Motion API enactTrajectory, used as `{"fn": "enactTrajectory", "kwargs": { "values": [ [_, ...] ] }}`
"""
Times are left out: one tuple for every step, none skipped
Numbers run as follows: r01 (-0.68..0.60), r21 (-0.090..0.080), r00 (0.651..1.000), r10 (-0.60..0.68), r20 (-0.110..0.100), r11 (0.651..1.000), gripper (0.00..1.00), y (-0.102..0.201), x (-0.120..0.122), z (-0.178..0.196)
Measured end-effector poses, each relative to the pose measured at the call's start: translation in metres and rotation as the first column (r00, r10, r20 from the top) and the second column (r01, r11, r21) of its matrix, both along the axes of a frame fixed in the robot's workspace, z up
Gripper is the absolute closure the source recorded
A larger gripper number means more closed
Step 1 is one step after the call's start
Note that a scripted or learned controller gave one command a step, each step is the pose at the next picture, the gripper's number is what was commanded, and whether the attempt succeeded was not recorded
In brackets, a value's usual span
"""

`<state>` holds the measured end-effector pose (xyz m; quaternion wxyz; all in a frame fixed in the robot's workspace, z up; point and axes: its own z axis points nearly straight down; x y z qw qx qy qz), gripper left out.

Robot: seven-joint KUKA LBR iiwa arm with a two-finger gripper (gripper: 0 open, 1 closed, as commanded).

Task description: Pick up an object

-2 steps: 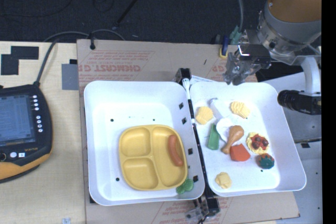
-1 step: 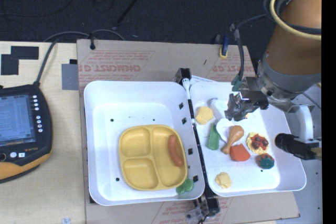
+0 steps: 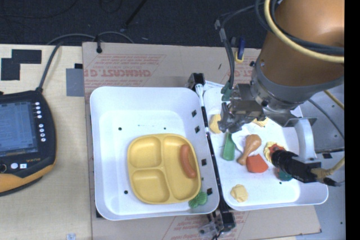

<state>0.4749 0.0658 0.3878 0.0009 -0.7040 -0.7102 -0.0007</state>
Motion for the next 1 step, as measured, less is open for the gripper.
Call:
{"fn": "enactTrajectory", "kwargs": {
  "values": [
    [0.004,-0.003,1.000,-0.004,-0.006,1.000,1.00,-0.0035,0.0011,0.0076]
  ]
}}
